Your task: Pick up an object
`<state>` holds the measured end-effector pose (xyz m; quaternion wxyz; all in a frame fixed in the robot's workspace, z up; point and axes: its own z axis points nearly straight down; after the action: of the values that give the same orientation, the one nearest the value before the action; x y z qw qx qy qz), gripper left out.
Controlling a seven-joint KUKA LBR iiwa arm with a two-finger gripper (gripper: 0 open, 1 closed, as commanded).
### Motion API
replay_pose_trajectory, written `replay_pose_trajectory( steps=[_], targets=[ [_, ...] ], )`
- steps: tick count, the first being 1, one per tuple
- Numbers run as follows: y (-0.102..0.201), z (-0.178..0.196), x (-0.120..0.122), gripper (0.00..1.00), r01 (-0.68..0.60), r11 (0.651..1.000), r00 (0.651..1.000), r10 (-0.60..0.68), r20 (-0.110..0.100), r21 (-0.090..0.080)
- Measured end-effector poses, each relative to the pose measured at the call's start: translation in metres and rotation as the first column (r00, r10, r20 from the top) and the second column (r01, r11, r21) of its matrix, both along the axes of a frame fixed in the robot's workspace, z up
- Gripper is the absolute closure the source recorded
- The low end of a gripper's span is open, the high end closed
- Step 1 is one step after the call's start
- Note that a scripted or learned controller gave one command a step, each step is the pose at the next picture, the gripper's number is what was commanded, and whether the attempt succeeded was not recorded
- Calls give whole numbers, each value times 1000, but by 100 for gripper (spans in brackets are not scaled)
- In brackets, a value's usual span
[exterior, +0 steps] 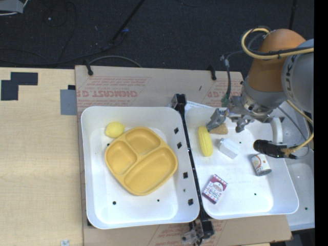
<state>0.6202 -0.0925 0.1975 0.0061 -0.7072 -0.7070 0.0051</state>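
**A:** Where is the gripper (229,120) right now?

**B:** Over the back of the right bin (287,199), near the divider side. Its fingers are spread apart, one pointing left and one right, with nothing between them. A small tan piece (220,129) lies just under and beside the left finger, touching or almost touching; I can't tell which.

**A:** So the tan piece is the target?

**B:** Probably. The task names no particular thing, and the open fingers sit closest to that one. The corn (205,141) lies just left of it, and a white block (228,148) just below.

**A:** Why is the arm leaning in like that?

**B:** It comes from the right, so the wrist hangs over the bin's back edge and the fingers point down and leftward into the cluster. That crowding is a risk: closing could nudge the corn or the block instead.

**A:** What else is in that bin?

**B:** A small can (261,164) on its side near the right wall and a pink packet (214,188) toward the front, both well apart from the gripper.

**A:** And the left bin (97,199)?

**B:** A yellow tray (141,160) with three compartments, and a lemon (115,129) touching its back left corner.
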Motion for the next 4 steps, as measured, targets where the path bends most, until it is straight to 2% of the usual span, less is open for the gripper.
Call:
replay_pose_trajectory(
  steps=[1,2,3,4],
  targets=[
    [0,9,3,0,-2,1000,1000,2,13,-1],
    [7,-39,-3,0,0,1000,1000,0,8,0],
    [-3,-91,-2,0,-1,1000,1000,1,23,-5],
    [-3,-96,7,0,-2,1000,999,3,43,-8]
  ],
)
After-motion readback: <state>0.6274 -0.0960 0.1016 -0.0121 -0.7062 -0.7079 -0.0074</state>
